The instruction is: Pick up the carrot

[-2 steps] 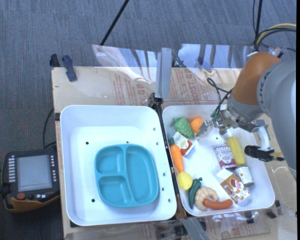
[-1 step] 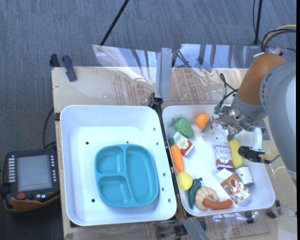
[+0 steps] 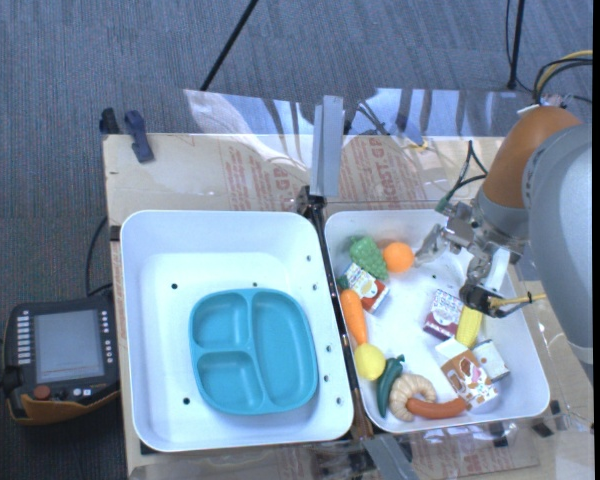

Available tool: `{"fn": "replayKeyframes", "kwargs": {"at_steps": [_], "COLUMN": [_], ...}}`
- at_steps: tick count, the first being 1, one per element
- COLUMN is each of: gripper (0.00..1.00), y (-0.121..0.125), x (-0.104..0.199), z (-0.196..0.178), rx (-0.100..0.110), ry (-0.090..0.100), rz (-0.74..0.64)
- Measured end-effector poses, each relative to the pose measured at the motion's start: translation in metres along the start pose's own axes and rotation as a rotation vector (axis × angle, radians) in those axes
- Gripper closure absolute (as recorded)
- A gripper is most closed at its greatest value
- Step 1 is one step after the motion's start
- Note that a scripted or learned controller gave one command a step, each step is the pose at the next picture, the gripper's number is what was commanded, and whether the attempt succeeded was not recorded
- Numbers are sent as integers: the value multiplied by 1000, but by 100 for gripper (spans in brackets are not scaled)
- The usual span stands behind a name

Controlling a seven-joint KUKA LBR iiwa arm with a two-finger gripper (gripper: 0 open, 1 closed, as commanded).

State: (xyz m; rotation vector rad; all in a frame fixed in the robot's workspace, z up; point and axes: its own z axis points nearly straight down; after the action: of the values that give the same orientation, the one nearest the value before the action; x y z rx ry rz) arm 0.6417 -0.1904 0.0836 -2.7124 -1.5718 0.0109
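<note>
The carrot (image 3: 353,316) is an orange stick lying lengthwise near the left wall of the right bin (image 3: 536,368), between a small red carton (image 3: 366,288) and a yellow lemon (image 3: 370,361). My gripper (image 3: 453,268) hangs over the upper right part of that bin, well to the right of the carrot. It is open, with one finger reaching left toward an orange ball (image 3: 399,257) and the other pointing down beside a purple carton (image 3: 445,313). Nothing sits between the fingers.
The right bin also holds a green vegetable (image 3: 368,256), a yellow corn piece (image 3: 468,325), a green pepper (image 3: 387,384), a sausage (image 3: 435,408) and a printed carton (image 3: 470,378). In the left bin (image 3: 150,268) lies a blue divided plate (image 3: 253,350). A pendant (image 3: 60,353) rests off the bench's left side.
</note>
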Motion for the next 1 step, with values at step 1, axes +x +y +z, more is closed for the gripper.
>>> {"fn": "replayKeyframes", "kwargs": {"at_steps": [1], "gripper": [0], "y": [-47], "x": [85], "z": [0], "rx": [1], "ry": [1], "rz": [76]}}
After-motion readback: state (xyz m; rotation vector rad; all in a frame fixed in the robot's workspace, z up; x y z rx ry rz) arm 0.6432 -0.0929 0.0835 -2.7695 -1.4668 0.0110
